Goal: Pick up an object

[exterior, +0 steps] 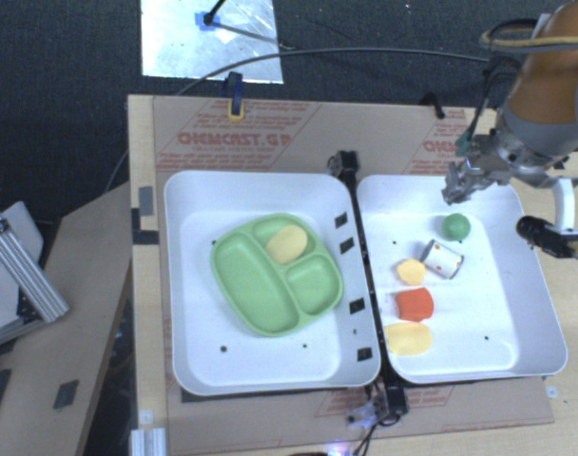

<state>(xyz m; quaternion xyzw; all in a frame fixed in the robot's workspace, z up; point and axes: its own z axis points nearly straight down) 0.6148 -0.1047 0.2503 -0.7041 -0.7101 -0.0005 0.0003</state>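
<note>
My gripper (456, 190) hangs over the far part of the right bin (531, 297), a little above and behind a green ball (456, 225). Nothing shows between its fingers. Nearer in the same bin lie a small white and silver can (443, 259) on its side, a yellow lump (411, 272), an orange-red block (414, 304) and a flat yellow piece (408, 338). In the left bin (199, 350) a green divided plate (270, 278) carries a yellow lemon-shaped piece (288, 243) in its far compartment.
A black divider with clips (357, 255) runs between the two bins. The bins rest on a cardboard sheet (260, 131) with red print. A black fitting (546, 234) sticks in at the right bin's far right rim. A metal rail (18, 264) stands at left.
</note>
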